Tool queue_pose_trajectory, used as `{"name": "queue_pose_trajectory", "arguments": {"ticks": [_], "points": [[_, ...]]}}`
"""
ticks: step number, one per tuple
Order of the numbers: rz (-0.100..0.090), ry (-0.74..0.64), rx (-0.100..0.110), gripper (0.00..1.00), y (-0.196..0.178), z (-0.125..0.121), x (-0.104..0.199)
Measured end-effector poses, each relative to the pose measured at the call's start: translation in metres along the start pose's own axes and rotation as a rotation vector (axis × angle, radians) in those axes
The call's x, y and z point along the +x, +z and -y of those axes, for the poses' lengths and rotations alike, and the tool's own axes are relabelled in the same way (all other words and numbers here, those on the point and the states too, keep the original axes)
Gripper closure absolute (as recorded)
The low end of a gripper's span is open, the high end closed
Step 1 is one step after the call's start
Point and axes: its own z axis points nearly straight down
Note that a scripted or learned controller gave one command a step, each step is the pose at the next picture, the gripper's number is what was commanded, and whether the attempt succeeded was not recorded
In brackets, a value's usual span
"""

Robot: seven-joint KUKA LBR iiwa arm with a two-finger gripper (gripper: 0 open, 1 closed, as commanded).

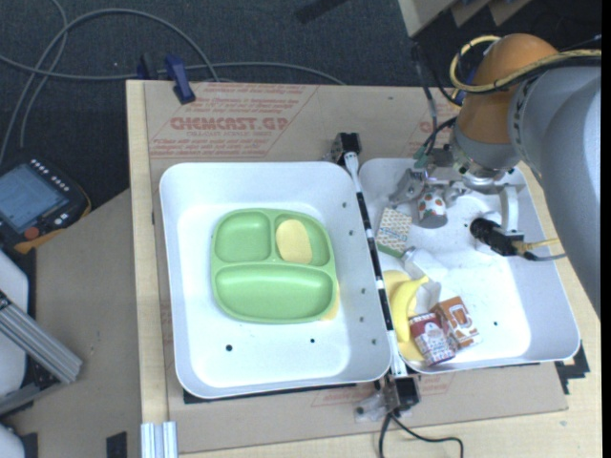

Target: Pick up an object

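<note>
Banana (402, 294) lies in the lower left part of the right bin (535, 337), curved, yellow, against the divider between the bins. It looks light and soft, with a smooth skin that could slip; a hold across its thick middle seems safest, and gentle, since it bruises. Just right of it sits a small red and white carton (443, 330), light and stiff, easy to pinch across its narrow sides. Above it lies a patterned packet (393, 227), thin and flat.

The end effector (431, 198) hangs in the upper part of the same bin, well above the banana in the frame, near the packet. Whether it is open I cannot tell; nothing shows in its grip.

A green divided plate (275, 289) rests in the left bin (191, 351).
</note>
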Motion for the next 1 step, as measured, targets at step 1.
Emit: {"name": "queue_pose_trajectory", "arguments": {"ticks": [1], "points": [[0.0,0.0,-0.001,0.0,0.0003,-0.0023,0.0102]]}}
